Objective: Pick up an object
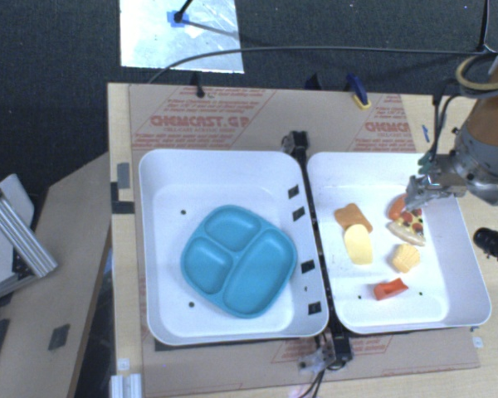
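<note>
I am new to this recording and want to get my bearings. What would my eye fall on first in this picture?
First, the bright blue plastic divided plate, lying alone in the left white bin. Next, the small toy foods scattered in the right white bin: a pale yellow block, a red piece and a pizza slice. The grey arm's gripper hangs just over the pizza slice, at that bin's far right.

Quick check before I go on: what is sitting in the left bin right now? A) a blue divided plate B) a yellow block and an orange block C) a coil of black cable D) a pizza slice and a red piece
A: the left bin holds the blue divided plate, while the pizza slice, yellow block and red piece all lie in the right bin.
</note>
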Controlling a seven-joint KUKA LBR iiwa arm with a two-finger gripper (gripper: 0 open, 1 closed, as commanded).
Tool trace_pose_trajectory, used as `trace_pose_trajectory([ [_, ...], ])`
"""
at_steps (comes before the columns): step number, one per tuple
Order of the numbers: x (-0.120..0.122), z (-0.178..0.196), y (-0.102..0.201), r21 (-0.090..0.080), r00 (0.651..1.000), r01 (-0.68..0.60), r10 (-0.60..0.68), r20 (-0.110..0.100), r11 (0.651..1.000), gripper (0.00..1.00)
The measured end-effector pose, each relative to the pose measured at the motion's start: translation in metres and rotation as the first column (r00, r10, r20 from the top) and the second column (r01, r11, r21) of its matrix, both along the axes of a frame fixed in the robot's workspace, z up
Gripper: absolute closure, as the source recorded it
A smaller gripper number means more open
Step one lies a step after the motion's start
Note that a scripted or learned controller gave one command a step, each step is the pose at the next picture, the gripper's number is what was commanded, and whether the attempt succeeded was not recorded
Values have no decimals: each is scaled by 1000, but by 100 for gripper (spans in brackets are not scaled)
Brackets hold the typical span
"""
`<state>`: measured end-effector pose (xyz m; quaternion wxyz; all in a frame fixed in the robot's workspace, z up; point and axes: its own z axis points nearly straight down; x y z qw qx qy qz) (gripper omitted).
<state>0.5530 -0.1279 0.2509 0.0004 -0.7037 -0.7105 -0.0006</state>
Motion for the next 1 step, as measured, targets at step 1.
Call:
trace_pose_trajectory([
  [1,-14,-12,49,0,1000,0,0,-1,1000,100],
])
